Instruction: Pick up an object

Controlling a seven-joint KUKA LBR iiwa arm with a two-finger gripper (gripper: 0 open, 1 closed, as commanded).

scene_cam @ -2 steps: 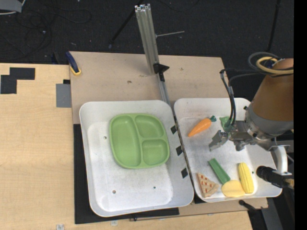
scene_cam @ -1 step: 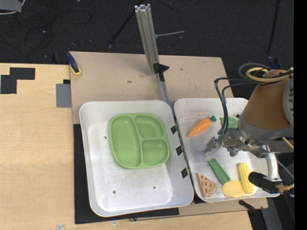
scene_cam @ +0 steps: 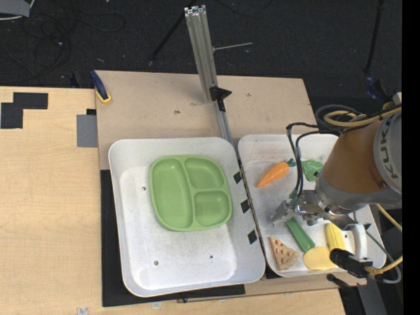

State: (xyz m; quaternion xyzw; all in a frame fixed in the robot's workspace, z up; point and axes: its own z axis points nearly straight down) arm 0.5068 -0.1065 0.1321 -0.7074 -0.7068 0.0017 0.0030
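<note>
We found the left bin holding one item, a green divided tray with three compartments, lying flat toward the bin's upper middle. The right bin, set just beside the left one, held the candidate objects for the pick: an orange carrot lying tilted near the bin's upper left, a green piece just right of it and partly hidden by the arm, a green stick lying diagonally in the lower middle, a pizza slice at the lower left, a yellow lemon-like piece just right of the slice, and a corn cob above it. The gripper sat low over the right bin's middle, just above the upper end of the green stick; we could not tell how far apart its fingers stood or whether they touched anything. The arm entered from the right, its orange band over the bin's right side, black cables looping above the wrist.
</note>
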